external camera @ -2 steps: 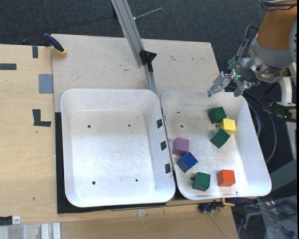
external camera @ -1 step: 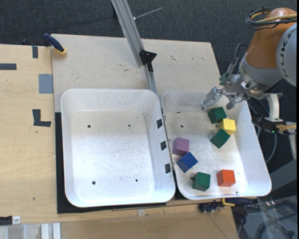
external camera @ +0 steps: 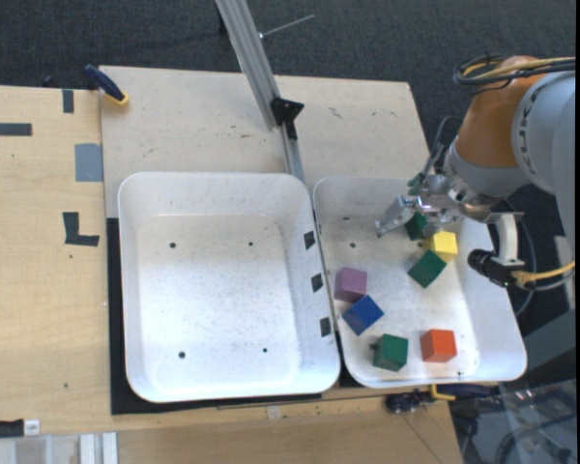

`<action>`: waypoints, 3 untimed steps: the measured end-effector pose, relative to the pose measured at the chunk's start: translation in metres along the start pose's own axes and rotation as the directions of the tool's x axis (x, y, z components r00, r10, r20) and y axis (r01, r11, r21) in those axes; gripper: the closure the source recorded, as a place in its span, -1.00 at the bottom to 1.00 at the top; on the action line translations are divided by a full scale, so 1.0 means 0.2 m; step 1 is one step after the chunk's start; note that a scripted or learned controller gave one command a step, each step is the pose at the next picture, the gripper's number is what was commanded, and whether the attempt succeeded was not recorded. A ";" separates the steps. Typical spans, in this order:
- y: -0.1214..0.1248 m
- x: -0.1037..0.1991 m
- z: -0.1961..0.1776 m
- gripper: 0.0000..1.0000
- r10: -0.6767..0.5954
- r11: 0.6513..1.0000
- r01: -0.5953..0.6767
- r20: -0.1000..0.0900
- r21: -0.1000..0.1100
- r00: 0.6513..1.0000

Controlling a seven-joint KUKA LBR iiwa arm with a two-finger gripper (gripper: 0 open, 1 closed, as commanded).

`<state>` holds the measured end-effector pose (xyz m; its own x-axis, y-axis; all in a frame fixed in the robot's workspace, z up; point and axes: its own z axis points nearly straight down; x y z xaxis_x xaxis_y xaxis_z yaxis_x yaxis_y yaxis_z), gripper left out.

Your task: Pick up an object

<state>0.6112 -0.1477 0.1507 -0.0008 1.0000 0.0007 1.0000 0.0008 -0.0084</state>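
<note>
Blocks lie scattered in the right bin [external camera: 493, 341]. Nearest the bench's front edge are a dark green cube [external camera: 391, 352] and an orange cube [external camera: 439, 345]. Further back are a blue cube [external camera: 363, 314] and a purple cube [external camera: 351, 283], close to the left wall of this bin. Beyond them, toward the right wall, a second green cube [external camera: 426, 269] touches a yellow cube [external camera: 446, 245]. The tool [external camera: 418, 211] hangs just behind the yellow cube; whether it is open or closed I cannot tell.

A likely danger is this: the two blocks touch, so a descent may push one aside or catch only an edge. The green cube sits turned diagonal to the bin walls. It has no long axis.
</note>
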 end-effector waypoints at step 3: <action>0.02 0.06 -0.05 1.00 -0.002 1.000 0.002 0.001 -0.013 1.000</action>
<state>0.6162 -0.1356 0.1608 -0.0024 1.0000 -0.0004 1.0000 0.0024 0.0041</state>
